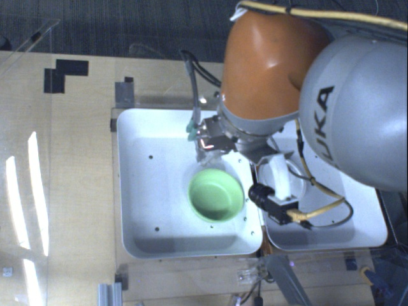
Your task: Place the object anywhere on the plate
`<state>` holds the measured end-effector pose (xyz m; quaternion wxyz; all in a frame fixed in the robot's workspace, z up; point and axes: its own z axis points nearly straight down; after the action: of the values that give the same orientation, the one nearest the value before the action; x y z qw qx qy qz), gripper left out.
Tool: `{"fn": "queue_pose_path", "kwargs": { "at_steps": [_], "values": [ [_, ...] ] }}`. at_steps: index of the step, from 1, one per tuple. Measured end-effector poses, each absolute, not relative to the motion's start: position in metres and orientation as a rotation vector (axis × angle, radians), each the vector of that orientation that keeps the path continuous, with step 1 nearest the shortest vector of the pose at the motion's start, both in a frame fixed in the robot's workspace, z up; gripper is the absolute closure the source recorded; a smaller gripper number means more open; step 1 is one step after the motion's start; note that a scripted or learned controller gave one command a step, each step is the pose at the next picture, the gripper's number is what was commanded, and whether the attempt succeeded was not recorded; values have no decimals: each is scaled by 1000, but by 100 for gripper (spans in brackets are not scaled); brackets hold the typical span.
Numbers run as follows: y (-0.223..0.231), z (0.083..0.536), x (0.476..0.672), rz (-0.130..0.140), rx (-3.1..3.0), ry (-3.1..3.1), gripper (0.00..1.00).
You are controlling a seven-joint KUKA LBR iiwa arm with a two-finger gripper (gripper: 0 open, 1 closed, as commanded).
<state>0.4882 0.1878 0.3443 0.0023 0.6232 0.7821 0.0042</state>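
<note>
A light green round plate [216, 196] lies in the left white bin [150, 190], toward its right side. The arm reaches in from the right, its orange band and grey body covering much of the right bin. The gripper [205, 140] hangs just above and behind the plate's far rim, at the bin's upper middle. A small teal bit [190, 129] shows at the gripper's left side; I cannot make out what it is. The object to be placed is not plain to see.
The right white bin [363, 231] sits beside the left one, mostly hidden by the arm. A black cable clamp with a yellow cable [299, 215] hangs over the divider. The wooden bench [57, 190] extends to the left.
</note>
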Motion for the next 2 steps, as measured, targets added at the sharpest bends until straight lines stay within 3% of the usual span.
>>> {"fn": "queue_pose_path", "kwargs": {
  "at_steps": [1,2],
  "values": [
    [174,173,487,3,1652,2671,100],
    [201,95,489,21,2010,2412,100]
  ]
}}
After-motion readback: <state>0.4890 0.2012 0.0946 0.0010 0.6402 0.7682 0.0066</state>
